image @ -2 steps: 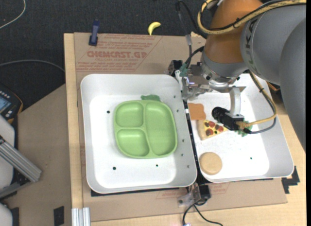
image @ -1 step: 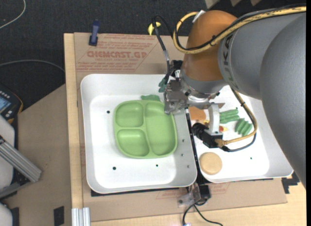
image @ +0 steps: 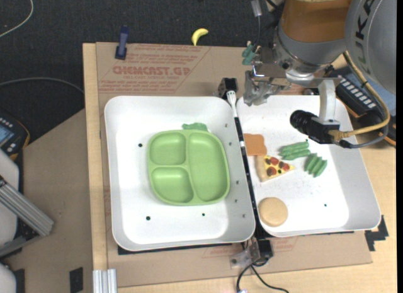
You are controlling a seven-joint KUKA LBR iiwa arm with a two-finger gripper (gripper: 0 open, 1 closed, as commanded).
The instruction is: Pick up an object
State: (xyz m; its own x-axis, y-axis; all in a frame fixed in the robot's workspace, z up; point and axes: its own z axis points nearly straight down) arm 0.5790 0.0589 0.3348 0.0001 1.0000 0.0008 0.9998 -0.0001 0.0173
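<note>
Two shallow white bins sit side by side on the bench: the left bin (image: 119,178) holds a green divided tray (image: 187,167), and the right bin (image: 352,197) holds the loose candidates for picking. These are a brown toast-like square (image: 254,143) close to the centre divider, a pizza slice (image: 273,167) just below it, a round tan cookie-like disc (image: 273,211) near the front corner, and a group of green bean pods (image: 306,157) toward the middle of the bin. The arm (image: 318,14) reaches in from the right, and its gripper (image: 258,93) hangs over the far left corner of the right bin, next to the divider. No object is visible between its fingers, and whether they are spread or closed cannot be told from this view, since the wrist body covers much of them. Judged from this layout, the task is at the approach step: no item is lifted, and all items lie flat on the bin floor. The gripper is near the toast-like square but apart from it. The next move would call for travel toward the front of the bin to centre over one chosen item, then a vertical descent. Low, flat items offer little edge for the fingers, so the bean pods may prove the easier target.
</note>
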